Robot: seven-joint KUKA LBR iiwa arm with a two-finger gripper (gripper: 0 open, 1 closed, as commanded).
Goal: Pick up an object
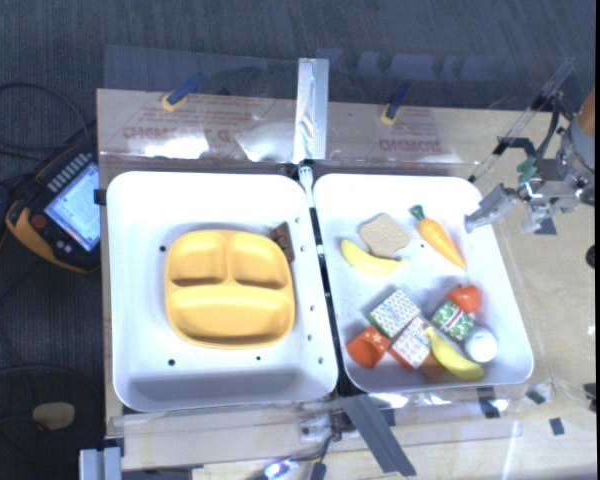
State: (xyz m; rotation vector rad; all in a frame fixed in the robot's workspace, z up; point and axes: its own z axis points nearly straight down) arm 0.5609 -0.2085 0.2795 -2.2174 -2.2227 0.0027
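Here, hand (525,208) at right bin's (515,298) edge, opening unclear, near carrot (440,238).

Right bin (325,268): carrot (439,236), cracker (384,233), banana (368,259) up top. Cartons (404,326), tomatoes (464,297), second banana (454,358) clustered at front.

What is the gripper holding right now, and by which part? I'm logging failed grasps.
Nothing is held. The gripper sits at the right bin's upper right rim with no object between its fingers; the carrot lies apart from it.
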